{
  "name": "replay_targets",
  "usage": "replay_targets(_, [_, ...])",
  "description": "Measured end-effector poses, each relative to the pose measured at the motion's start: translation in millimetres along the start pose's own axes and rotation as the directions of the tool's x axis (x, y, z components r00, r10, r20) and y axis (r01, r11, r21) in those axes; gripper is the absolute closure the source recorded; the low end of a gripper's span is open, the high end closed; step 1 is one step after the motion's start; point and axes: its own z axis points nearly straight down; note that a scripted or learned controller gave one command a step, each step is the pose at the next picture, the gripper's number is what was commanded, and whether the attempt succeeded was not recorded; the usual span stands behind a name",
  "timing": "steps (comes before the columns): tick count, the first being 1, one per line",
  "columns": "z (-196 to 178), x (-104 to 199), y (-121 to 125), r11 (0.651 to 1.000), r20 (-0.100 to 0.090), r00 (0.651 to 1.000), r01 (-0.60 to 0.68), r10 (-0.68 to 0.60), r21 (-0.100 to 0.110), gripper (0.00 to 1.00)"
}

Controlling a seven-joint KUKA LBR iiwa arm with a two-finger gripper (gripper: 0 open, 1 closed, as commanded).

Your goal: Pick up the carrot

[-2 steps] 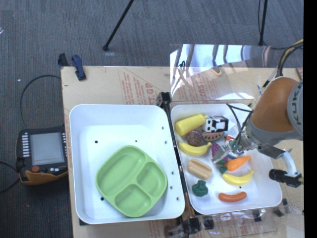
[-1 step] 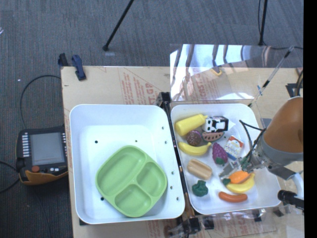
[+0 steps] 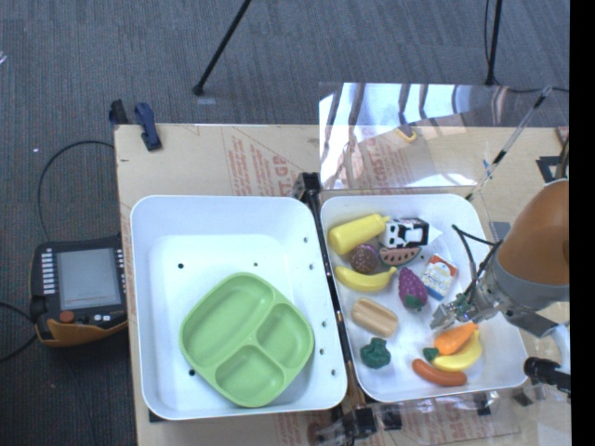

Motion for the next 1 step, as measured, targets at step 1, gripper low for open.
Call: replay_targets(1, [-135.4, -24.5, 15.4, 0.935, 0.028, 0.935, -0.354, 0.355, -0.015, 1.0])
